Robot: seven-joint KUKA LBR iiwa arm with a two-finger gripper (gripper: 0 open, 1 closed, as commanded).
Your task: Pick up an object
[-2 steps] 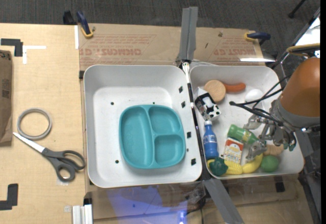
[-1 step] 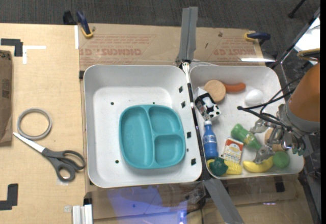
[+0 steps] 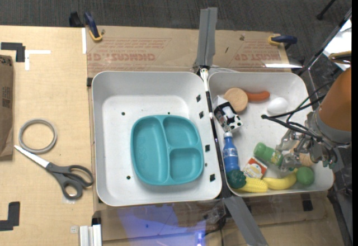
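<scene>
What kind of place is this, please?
Probably a robotics lab bench for grasping tests: two white bins, toy food such as a banana, a robot arm, and tape beside scissors.

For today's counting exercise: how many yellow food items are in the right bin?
2: a corn cob at the near edge, and a banana just right of it. Others may be hidden under the hand.

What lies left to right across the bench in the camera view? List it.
Tape roll → scissors → teal tray → blue bottle → green can → pincer → green ball.
</scene>
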